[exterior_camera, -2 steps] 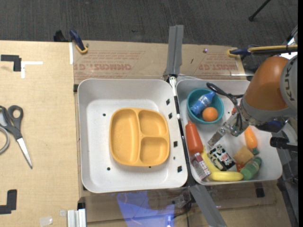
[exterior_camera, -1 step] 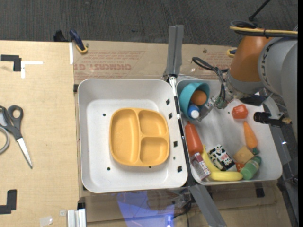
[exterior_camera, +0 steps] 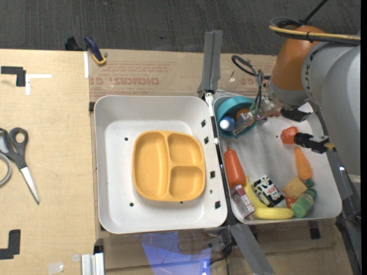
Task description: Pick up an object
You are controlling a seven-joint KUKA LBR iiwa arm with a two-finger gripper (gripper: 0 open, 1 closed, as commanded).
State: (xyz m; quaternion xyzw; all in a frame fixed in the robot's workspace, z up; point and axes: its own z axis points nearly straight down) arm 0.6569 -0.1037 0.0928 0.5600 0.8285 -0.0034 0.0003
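Claw (exterior_camera: 250,117) sits low in upper right bin (exterior_camera: 269,153), at teal bowl (exterior_camera: 236,112) rim; grip state can't tell. Nothing visibly lifted: carrot (exterior_camera: 303,164), banana (exterior_camera: 269,211), red bottle (exterior_camera: 233,166) lie loose lower right. Pick seems unfinished.

the divided plate (exterior_camera: 169,166) sits in the left bin (exterior_camera: 109,153), while the right bin (exterior_camera: 321,202) beside it holds a bowl (exterior_camera: 232,109) at the back and a banana (exterior_camera: 272,212) at the front.
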